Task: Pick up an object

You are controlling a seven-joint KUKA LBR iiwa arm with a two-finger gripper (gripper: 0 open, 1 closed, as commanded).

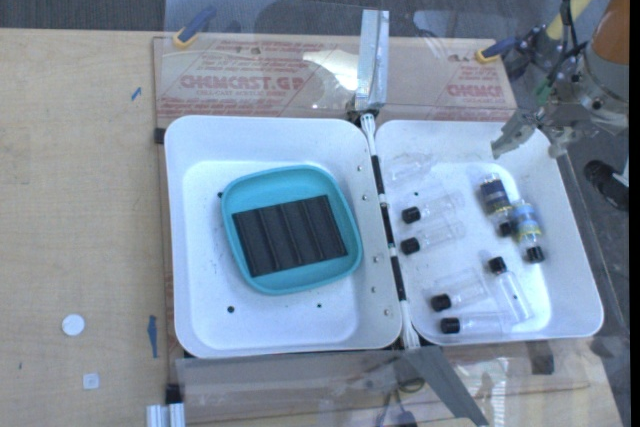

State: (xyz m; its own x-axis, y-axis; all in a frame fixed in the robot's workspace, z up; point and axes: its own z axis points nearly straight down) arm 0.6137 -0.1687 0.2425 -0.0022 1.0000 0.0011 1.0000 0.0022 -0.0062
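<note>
Above the far right corner of the right shallow white bin [575, 315], the grey two-finger gripper [528, 137] hangs with its fingers spread and empty. The clear plastic vials with black caps [440, 300] lie scattered below; being smooth and round, they may roll away or slip out of a pinch.

One camera sits above the bench [70, 165], looking down at a slant from its front edge toward the back. Both bins, left [190, 215] and right [570, 245], fit in frame; the far right side is probably cropped.
</note>
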